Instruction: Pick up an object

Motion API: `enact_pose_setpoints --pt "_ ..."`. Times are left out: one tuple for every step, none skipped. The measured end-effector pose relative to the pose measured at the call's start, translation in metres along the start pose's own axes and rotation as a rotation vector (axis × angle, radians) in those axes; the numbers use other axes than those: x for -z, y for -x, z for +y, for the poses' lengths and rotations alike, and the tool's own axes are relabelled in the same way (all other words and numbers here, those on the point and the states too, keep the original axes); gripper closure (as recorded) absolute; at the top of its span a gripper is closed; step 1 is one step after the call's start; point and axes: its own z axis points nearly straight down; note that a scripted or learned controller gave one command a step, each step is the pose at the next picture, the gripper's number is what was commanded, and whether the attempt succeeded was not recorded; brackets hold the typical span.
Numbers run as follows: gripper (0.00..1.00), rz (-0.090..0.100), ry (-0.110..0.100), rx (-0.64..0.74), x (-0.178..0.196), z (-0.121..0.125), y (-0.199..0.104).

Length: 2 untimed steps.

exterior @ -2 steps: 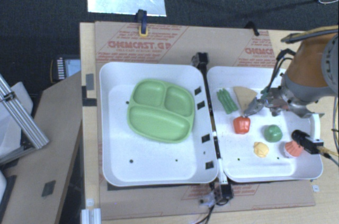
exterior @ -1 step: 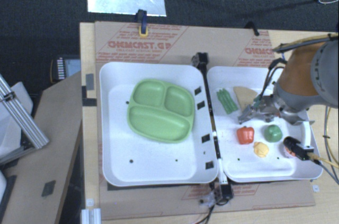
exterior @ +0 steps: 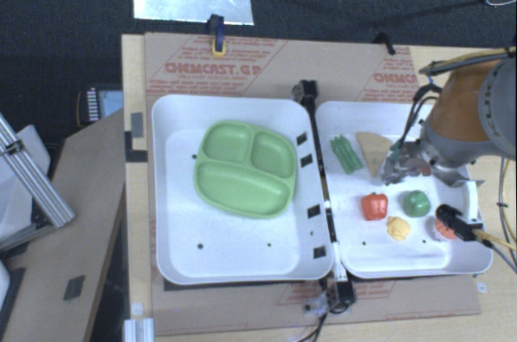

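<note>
Tan wedge [exterior: 373, 151] — flat, pale, beside gripper [exterior: 396, 171]

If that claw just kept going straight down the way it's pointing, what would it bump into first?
Most likely the tan wedge-shaped piece in the right bin. The claw points down and leftward, its tip at that piece's right edge. Depth is hard to judge from above, so it might instead land on bare bin floor just beside it.

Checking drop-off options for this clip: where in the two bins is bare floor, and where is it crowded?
Left bin: bare floor rings the green divided plate, widest along the near edge. Right bin: bare near-left corner below the red pepper. Crowded: its middle and right, where green stalks, tan wedge, green ball, yellow piece and pincer cluster.
</note>
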Motion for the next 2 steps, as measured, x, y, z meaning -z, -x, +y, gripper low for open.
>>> enact_pose_setpoints --pt "1.0 0.0 0.001 -0.002 0.058 0.002 0.009" --pt "1.0 0.0 0.001 0.003 0.115 0.005 0.0"
